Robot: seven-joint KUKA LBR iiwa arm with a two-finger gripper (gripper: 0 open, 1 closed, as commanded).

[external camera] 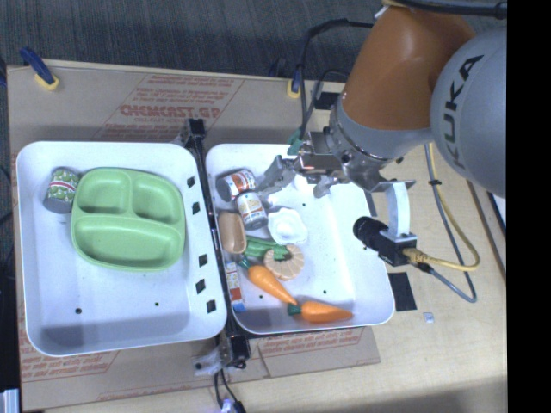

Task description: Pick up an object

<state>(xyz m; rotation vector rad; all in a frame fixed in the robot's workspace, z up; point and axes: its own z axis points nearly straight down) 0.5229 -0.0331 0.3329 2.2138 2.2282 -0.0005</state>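
Overhead, arm's wrist masks the gripper above right bin; finger spread cannot be read, grasp undetermined. Beneath: two cans, white lump, carrots, partly overlapping. Left bin: green tray, can half-hidden behind it.

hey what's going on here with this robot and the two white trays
A grey and orange robot arm reaches in from the right, with its hand hanging over the upper part of the right bin. That bin holds a jumble of toy food: two small cans, a hot dog, a white lump and two carrots. Nothing is visibly gripped. The left bin holds a green divided plate with another small can beside it.
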